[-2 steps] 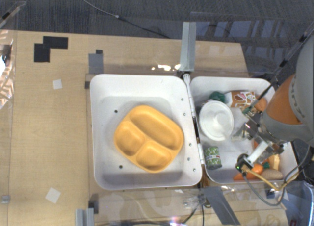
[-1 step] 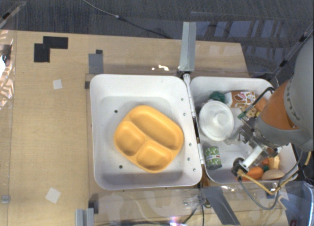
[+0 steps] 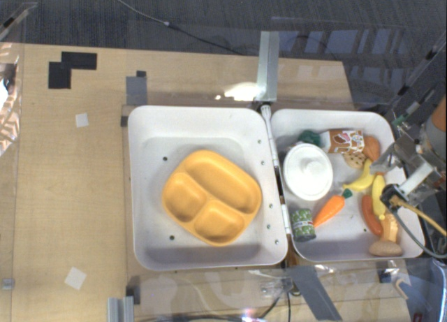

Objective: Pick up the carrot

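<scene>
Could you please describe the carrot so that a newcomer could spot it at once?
Look in the right-hand bin, the one without the yellow plate. Just below the round white bowl lies the carrot, beside a small green can. It alone is tapered orange with a green top.

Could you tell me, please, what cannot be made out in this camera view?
- Dark green item: partly hidden behind the round white bowl; kind unclear.
- Small green can: label too small to read.
- Red sausage: partly covered by the yellow banana.
- Grey robot arm: cut off by the view's right edge.
</scene>
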`<action>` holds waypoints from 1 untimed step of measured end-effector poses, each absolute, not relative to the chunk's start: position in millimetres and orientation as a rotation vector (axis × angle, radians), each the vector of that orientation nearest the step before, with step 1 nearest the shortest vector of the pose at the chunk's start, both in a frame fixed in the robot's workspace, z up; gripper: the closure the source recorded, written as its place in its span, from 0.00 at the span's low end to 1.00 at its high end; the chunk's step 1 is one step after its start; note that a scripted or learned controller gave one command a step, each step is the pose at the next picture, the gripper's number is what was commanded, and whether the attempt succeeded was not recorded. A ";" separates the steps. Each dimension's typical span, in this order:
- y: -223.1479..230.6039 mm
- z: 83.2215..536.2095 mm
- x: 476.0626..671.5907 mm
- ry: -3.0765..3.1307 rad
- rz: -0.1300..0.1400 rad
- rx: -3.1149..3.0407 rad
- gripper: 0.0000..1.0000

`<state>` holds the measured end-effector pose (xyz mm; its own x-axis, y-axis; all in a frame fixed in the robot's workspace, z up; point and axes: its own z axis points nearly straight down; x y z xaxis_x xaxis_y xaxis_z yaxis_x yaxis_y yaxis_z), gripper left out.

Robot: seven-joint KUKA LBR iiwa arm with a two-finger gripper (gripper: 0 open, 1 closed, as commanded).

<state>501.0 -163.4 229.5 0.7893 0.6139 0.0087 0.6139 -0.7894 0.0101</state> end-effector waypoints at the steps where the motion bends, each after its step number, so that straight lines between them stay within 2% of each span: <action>1: -102.0 112.1 498.6 1.016 0.021 2.963 0.00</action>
<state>498.6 -102.0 112.1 0.7894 0.6138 0.0099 0.6137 -0.7894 0.0127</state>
